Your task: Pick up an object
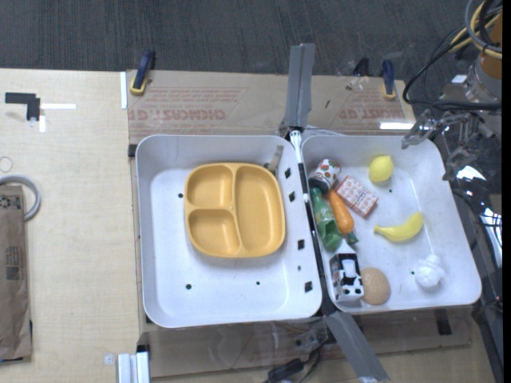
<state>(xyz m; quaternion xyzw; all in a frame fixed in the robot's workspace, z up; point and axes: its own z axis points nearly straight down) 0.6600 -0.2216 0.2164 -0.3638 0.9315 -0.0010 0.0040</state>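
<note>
A brown paper bag (13, 274) is seen at the far left of the tabletop (72, 214). The left bin (152, 238) holds a yellow three-compartment plate (235, 210), lying flat near its middle. In the right bin (447, 214), along the left wall, a small printed carton (324, 171), a green packet (325, 220) and a carrot (342, 213) are grouped, touching; a pink-red box (356, 196) sits just beside them. Nearer the front corner, a black-and-white carton (346, 276) lies against a tan round object (375, 286). A lemon (381, 168), a banana (402, 229) and a small white object (429, 273) lie apart further right. The gripper (427, 128) is noted above the bin's far right corner, clear of all objects; whether its fingers are apart or together cannot be told.
</note>
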